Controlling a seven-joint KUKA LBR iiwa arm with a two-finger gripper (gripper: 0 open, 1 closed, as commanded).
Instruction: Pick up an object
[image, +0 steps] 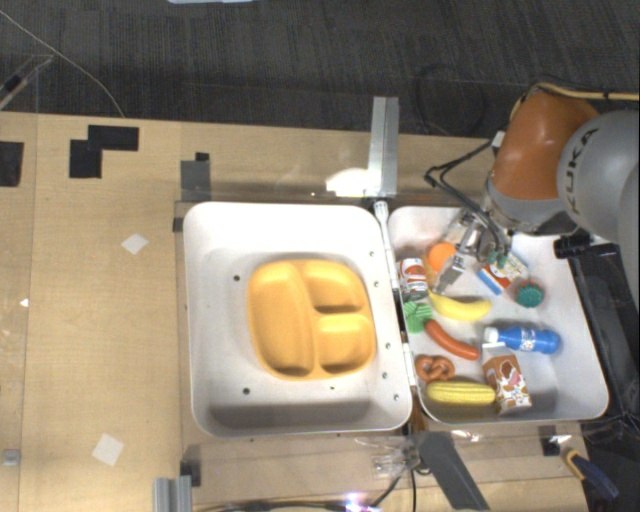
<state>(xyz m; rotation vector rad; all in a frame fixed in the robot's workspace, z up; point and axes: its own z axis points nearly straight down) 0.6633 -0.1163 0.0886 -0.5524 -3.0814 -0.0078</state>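
One orange ball (440, 257) is seen at about ten o'clock in the right bin (585, 345), just beside the claw (462, 252), whose fingers are seen spread, with nothing between them. Around the ball, single items are counted: one yellow banana (460, 307) just below it, one red-and-white can (413, 277) at nine o'clock, one green toy (417, 311), one red sausage (452, 340), one blue bottle (523, 339), one teal ball (529, 295), one pretzel (433, 368), one corn cob (460, 393) and one brown carton (507, 381) toward six o'clock. One yellow divided tray (308, 316) is held in the left bin (210, 330). Two bins are borne by a pale wooden surface (90, 330); dark carpet (250, 50) is seen at twelve o'clock.
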